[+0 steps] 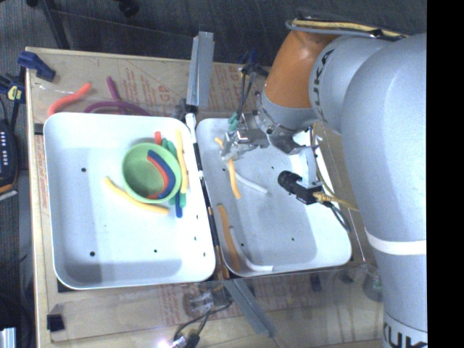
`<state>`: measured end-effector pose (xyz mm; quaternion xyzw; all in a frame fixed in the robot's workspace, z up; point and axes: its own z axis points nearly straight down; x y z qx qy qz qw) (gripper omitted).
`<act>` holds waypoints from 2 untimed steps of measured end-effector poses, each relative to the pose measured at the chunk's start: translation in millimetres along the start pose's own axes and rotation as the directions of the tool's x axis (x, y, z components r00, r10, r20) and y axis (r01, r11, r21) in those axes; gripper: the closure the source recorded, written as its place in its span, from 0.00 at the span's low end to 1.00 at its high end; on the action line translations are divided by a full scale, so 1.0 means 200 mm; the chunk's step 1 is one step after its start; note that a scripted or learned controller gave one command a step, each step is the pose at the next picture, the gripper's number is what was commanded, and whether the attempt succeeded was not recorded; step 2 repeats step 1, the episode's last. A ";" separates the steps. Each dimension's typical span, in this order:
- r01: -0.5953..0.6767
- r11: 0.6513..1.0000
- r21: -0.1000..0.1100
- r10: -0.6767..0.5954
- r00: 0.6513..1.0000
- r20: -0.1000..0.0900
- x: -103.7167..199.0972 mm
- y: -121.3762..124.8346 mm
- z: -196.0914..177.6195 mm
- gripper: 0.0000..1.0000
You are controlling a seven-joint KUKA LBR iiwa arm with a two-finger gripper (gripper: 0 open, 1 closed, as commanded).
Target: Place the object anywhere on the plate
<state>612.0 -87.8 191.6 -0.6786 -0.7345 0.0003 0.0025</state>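
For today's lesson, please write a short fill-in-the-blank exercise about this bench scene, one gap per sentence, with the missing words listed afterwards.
1. The green plate lies in the ____ bin of the camera view.
2. The blue curved strip rests on the ____ plate.
3. The gripper hangs over the far end of the ____ bin, close to the orange stick.
4. The band above the arm's wrist is ____.

Missing words: left; green; right; orange
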 end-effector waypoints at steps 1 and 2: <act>0.000 1.000 0.000 0.000 1.000 0.000 0.00 0.00 0.00 0.00; 0.000 1.000 0.000 0.000 1.000 0.000 0.00 0.00 0.00 0.00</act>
